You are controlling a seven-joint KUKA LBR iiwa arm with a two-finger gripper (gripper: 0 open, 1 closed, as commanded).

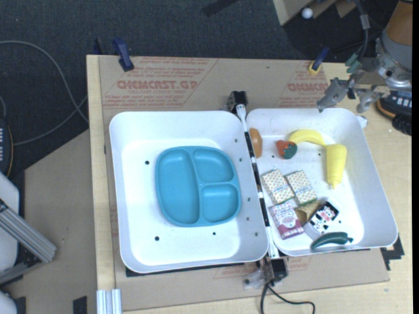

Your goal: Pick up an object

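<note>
Hovering above right bin's (376,175) far right corner | jaws (340,93) spread wide, gripping nothing | banana (327,152) lies below-left of me, inside bin, long axis curving rearward-to-front.

I see two white bins (124,136) of smooth, slightly glossy plastic on a matt brown cardboard sheet (196,77). The blue divided plate (198,186) looks like smooth matt plastic, the banana (327,154) waxy, and the small packets (287,187) like printed paper.
</note>
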